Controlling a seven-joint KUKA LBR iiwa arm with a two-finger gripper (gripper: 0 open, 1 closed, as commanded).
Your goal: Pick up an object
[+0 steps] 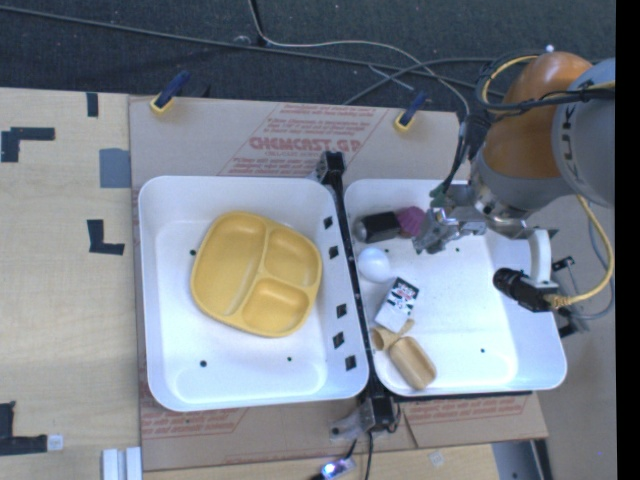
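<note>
Hovering over the far edge of the right white plastic bin (500,353), the hand (440,230) sits just beside a small magenta lump (411,219) and a dark cylindrical object (379,227). Picking well probably means centring over one item, clear of its neighbour. A white ball (374,263), printed card (397,304) and tan wooden piece (410,360) lie nearer. Whether it is parted or closed, I cannot tell.

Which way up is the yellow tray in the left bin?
Right side up: the yellow tray lies flat in the left bin, its three compartments facing the camera.
</note>
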